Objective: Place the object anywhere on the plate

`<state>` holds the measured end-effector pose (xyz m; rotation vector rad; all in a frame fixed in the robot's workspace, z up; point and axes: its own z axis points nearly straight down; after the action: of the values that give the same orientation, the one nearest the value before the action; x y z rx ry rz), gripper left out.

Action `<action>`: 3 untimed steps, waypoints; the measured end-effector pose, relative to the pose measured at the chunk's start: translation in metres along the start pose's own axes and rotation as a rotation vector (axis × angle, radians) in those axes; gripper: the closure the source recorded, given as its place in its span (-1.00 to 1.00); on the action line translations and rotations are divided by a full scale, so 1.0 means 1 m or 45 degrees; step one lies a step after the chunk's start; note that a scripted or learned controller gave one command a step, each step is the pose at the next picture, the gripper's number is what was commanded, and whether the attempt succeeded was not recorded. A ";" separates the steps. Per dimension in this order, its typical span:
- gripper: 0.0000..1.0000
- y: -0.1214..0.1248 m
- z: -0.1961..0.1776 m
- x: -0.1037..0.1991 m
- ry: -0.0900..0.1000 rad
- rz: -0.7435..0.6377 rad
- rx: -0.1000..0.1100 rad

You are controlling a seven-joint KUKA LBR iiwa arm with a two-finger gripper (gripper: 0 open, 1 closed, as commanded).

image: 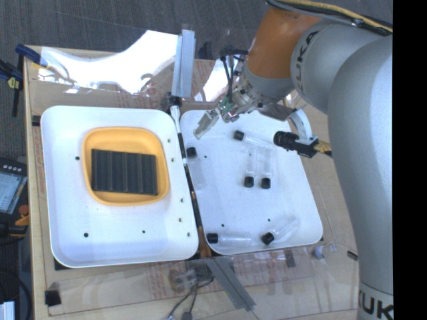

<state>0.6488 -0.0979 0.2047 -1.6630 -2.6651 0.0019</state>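
A yellow plate [120, 141] with a dark ridged centre lies in the left bin [67, 232]. Several clear tubes with black caps lie in the right bin [227, 205]. One tube [253, 139] is near the back, a pair [257, 172] sits mid-bin, and two more [230, 237] [280, 232] rest along the front wall. A lone black cap [191, 152] sits by the left wall. My gripper [205, 123] hangs over the right bin's back left corner, pointing down and to the left, apart from the tubes. Nothing shows in its grasp.
The grey arm and its orange band [283, 39] cover the right side and the bin's back right. A raised divider [185, 179] separates the bins. Crumpled white plastic [107, 65] and an upright metal bar [183, 59] stand behind the bins.
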 end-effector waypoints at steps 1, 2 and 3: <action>-1.00 0.000 0.000 0.000 0.000 0.000 0.000; -1.00 0.000 0.000 0.000 0.000 0.000 0.000; -1.00 0.000 0.000 0.000 0.000 0.000 0.000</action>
<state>0.6488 -0.0976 0.2045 -1.6629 -2.6648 0.0016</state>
